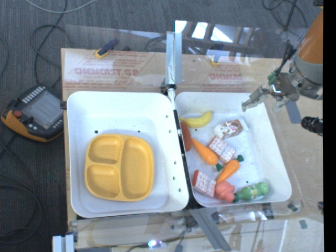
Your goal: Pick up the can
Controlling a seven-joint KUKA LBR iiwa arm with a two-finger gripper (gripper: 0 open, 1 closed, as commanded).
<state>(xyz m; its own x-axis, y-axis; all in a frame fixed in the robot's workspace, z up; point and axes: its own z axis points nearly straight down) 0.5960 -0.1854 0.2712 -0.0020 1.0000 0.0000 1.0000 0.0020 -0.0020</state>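
The gripper [270, 96] hangs over the right bin's [281, 156] far right corner w/ fingers spread apart and nothing between them, prob. a staging pose above the clutter. The can [231, 128] (lying on its side, label up) sits near the bin's far wall, just beside the banana [198, 120], apart from the carrots [206, 151], so a drop from above looks feasible.

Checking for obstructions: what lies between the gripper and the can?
In the camera view, only bare floor of the right bin lies between gripper and can.
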